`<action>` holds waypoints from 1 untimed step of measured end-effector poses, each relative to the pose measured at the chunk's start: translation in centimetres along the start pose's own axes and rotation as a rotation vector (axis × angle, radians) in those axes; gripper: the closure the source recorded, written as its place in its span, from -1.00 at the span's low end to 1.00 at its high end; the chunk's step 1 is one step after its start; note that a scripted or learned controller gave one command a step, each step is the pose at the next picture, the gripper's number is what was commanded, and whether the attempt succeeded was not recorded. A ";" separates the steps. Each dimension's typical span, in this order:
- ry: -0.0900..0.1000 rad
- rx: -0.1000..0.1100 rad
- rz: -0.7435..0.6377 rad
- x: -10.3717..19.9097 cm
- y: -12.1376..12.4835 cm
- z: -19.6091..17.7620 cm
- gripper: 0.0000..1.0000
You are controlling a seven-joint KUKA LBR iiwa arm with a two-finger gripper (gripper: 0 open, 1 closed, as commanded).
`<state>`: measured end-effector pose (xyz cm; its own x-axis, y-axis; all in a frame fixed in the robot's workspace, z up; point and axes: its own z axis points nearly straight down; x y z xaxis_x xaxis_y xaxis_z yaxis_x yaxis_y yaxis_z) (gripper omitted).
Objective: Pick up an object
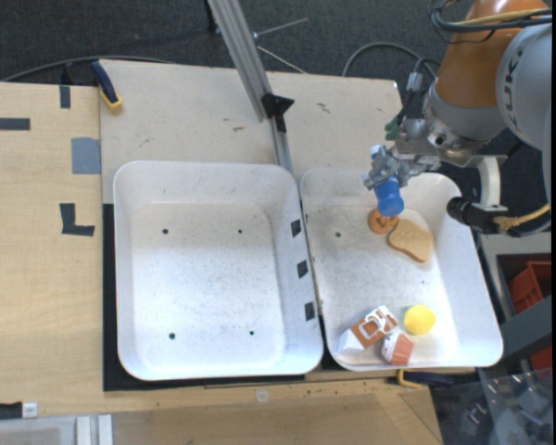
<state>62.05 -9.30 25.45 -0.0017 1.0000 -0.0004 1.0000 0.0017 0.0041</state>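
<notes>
Pincer hangs over the far part of the right bin, and a blue object sits between its fingers, lifted just above the bin floor.

At the near edge of that bin lie a small orange-and-white carton, a little red-and-white piece touching it, and a yellow ball just beside them. Farther in, a slice of toast lies flat, with an orange ring touching its far-left end, right under the blue object.

To the left, the other bin sits alongside, rims touching. Beyond both, on the worktop, a slanted metal rail rises, and a yellow-and-blue clamp lies near the far-left corner.
</notes>
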 end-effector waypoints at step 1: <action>0.001 0.006 -0.003 4.3 -1.4 0.1 1.00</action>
<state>60.61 -5.01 25.37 -0.0043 1.0000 0.0004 1.0000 0.0043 -0.0024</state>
